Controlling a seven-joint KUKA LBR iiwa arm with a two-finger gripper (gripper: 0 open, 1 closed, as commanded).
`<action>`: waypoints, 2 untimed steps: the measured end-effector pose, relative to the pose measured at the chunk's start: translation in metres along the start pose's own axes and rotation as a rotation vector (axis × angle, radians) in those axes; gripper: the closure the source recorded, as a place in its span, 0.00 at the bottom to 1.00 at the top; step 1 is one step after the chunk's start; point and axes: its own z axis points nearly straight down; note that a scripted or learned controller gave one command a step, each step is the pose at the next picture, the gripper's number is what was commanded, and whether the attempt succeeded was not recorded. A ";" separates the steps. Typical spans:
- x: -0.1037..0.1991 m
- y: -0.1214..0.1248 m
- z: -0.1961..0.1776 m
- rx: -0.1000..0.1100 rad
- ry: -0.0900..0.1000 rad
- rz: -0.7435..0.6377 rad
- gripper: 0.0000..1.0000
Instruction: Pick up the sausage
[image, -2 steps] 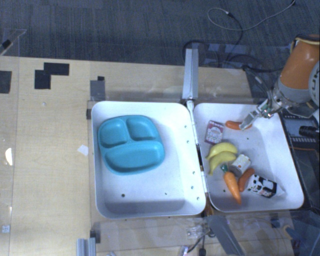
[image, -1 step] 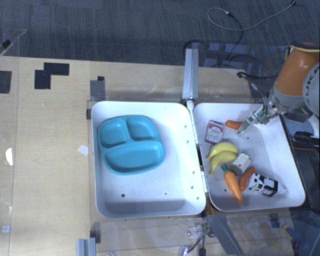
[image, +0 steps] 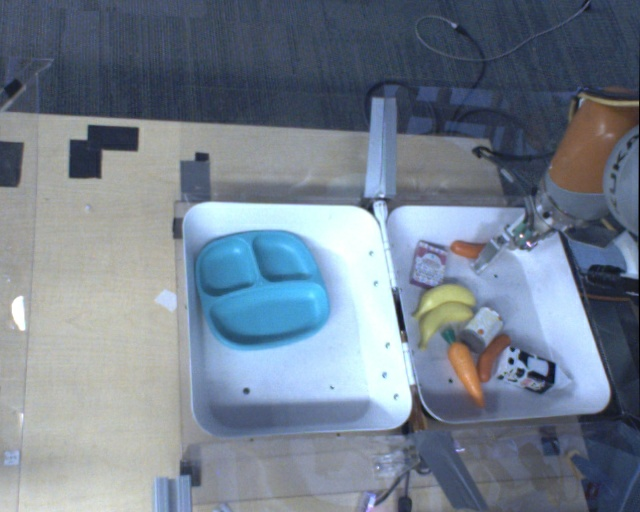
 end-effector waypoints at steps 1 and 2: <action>-0.002 0.003 -0.010 -0.013 -0.017 -0.003 1.00; 0.079 0.048 -0.016 -0.012 -0.009 0.187 1.00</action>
